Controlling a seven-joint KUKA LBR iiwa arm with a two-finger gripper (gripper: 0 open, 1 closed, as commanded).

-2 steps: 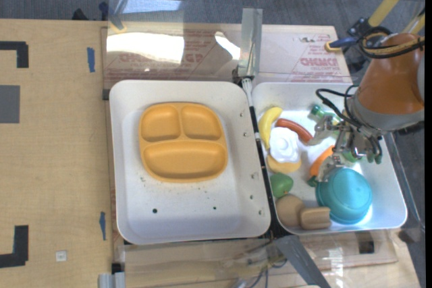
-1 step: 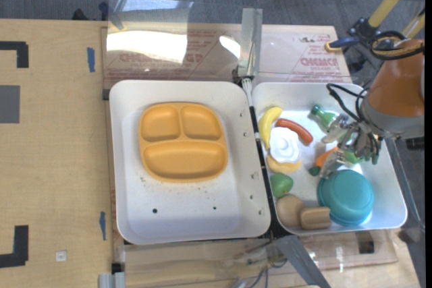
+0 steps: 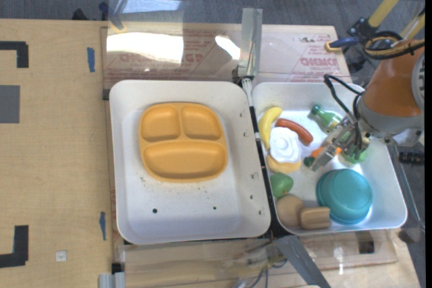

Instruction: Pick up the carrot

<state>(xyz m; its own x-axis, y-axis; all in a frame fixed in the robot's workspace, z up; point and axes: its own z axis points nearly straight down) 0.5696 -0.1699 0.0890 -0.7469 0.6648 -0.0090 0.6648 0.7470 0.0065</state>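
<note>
The arm (image 3: 395,94) reaches in from the right, and its claw (image 3: 332,150) is down in the right bin (image 3: 395,175). The carrot (image 3: 314,159) is a small orange thing with a green end, and it lies right at the tip of the claw, beside the fried egg (image 3: 284,145). I cannot tell how the claw stands or if it grips the carrot. Near it are a banana (image 3: 269,123), a sausage (image 3: 295,129), a green bottle (image 3: 325,117), a blue bowl (image 3: 345,194), a green lime (image 3: 281,183) and some bread (image 3: 315,217). The left bin (image 3: 128,165) holds an orange plate (image 3: 181,141) with three parts.
</note>
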